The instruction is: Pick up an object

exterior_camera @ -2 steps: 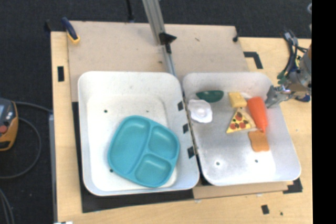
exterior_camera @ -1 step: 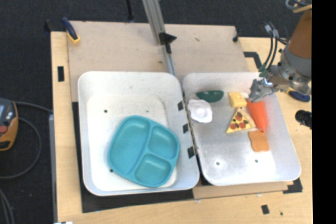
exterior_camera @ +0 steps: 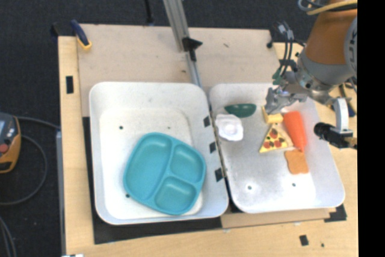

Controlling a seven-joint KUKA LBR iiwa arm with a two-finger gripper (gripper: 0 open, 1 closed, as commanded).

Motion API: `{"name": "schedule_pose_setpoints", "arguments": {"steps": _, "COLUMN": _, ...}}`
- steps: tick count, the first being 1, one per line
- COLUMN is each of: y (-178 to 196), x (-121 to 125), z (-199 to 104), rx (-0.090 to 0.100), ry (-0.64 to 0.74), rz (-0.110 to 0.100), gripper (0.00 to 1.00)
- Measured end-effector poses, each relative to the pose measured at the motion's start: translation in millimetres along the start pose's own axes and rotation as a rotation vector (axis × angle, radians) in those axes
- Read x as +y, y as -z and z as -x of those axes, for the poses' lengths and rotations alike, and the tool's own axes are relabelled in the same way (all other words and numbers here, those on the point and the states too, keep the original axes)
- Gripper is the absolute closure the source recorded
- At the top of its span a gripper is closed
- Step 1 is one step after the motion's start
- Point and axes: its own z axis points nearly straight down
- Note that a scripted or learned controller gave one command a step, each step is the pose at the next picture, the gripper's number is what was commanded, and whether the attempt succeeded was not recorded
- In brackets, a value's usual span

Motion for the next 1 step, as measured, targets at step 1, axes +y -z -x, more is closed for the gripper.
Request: {"name": "schedule_pose_setpoints", "arguments": {"steps": 1, "y": -9.0, "x": 17.2, "z": -53.6, "rx": 0.000, "ry": 0.001, "rz": 0.002, "gripper": 1.00}}
